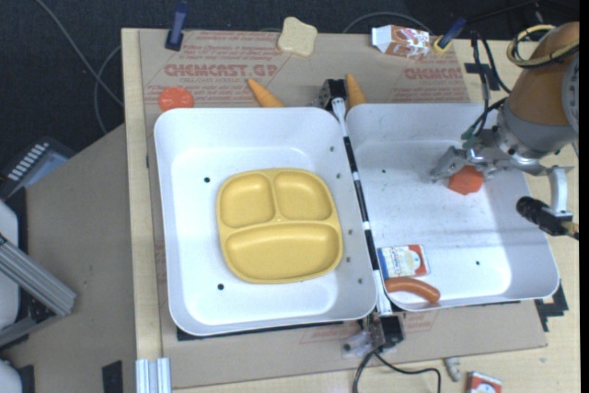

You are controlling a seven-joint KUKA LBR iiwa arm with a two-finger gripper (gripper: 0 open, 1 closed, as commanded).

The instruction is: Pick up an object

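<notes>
A small red-orange block (466,182) lies on the floor of the right bin (479,244), towards its far right. My gripper (463,171) hangs right over it, open, with one grey finger (444,167) splayed out to the left of the block. The block sits at the fingertips, and nothing shows it lifted off the floor. A small printed carton (402,260) and an orange sausage-shaped toy (411,290) lie at the near left corner of the same bin.
A yellow divided plate (276,224) rests in the left bin (184,198). On the board behind the bins lie a bread slice (296,35), a carrot (264,94), a red-orange disc (175,98) and a milk carton (401,40).
</notes>
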